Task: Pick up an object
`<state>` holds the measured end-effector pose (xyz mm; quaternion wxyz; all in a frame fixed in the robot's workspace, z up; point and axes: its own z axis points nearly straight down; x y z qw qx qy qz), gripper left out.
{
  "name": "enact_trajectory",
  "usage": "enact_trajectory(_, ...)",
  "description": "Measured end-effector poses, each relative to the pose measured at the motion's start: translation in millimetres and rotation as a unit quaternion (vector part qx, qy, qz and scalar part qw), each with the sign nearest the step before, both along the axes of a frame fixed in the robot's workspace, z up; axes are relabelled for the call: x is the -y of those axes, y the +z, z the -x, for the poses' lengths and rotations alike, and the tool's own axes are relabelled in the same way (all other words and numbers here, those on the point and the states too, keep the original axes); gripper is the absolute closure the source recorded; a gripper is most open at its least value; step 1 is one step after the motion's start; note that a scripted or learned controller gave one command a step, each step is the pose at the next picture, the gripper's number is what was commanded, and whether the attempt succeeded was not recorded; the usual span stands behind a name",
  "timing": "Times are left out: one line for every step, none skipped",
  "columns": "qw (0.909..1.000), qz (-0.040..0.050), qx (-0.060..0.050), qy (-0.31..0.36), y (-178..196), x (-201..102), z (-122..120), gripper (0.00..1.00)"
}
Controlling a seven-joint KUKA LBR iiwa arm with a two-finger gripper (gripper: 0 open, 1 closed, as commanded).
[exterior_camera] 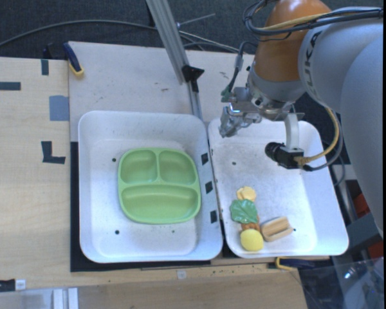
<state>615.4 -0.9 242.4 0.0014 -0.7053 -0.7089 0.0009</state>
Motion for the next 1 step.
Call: enact_trajectory(1.0,-0.0001,-0.001,0.001,-15.0,-54.6,18.0,1.0)
